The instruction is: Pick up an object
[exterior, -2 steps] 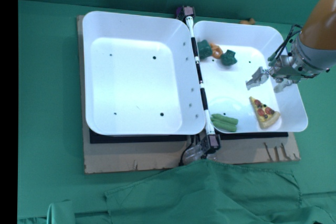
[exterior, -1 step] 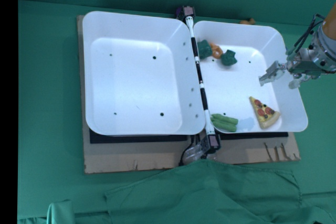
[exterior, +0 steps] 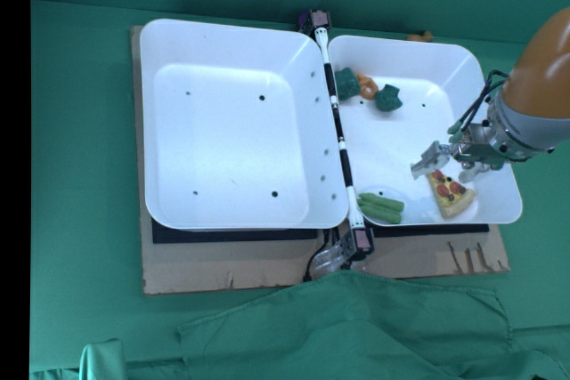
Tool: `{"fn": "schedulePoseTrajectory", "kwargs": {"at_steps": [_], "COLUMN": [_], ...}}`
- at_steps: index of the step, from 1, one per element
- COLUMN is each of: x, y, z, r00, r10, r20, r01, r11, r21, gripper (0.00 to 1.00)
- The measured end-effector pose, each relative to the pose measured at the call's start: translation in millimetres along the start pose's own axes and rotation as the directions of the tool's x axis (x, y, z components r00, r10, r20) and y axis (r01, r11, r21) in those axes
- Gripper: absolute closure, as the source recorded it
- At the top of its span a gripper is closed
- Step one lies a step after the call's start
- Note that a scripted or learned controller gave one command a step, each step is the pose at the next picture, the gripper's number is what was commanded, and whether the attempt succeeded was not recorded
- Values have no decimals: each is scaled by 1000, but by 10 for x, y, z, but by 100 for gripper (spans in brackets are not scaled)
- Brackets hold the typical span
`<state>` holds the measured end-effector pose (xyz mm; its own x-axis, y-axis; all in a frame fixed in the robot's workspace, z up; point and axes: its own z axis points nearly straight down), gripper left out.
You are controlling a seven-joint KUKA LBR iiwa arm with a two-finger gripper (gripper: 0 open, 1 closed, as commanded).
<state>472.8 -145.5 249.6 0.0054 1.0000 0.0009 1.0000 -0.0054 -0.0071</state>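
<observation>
The left bin [exterior: 233,138] sits bare beside the right bin [exterior: 401,147], where green beans [exterior: 381,208] lie near its front and the fingers [exterior: 451,165] hang spread, gripping nothing, just above the pizza slice [exterior: 451,194].

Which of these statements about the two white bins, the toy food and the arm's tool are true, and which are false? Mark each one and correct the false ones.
1. The pizza slice lies in the right bin. True.
2. The green beans lie in the left bin. False: they lie in the right bin, near its front left corner.
3. The tool hangs over the right bin, close to the pizza slice. True.
4. The tool holds the pizza slice off the bin floor. False: the slice lies flat on the floor, below the tool.
5. The dark green pieces sit toward the back of the right bin. True.
</observation>
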Motion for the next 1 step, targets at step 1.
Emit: {"fn": "schedulePoseTrajectory", "kwargs": {"at_steps": [1], "x": [-12], "y": [19], "z": [-175], "r00": [1000], "r10": [2], "r20": [6], "r01": [-2], "r11": [1000], "r21": [-16], "gripper": [100]}}
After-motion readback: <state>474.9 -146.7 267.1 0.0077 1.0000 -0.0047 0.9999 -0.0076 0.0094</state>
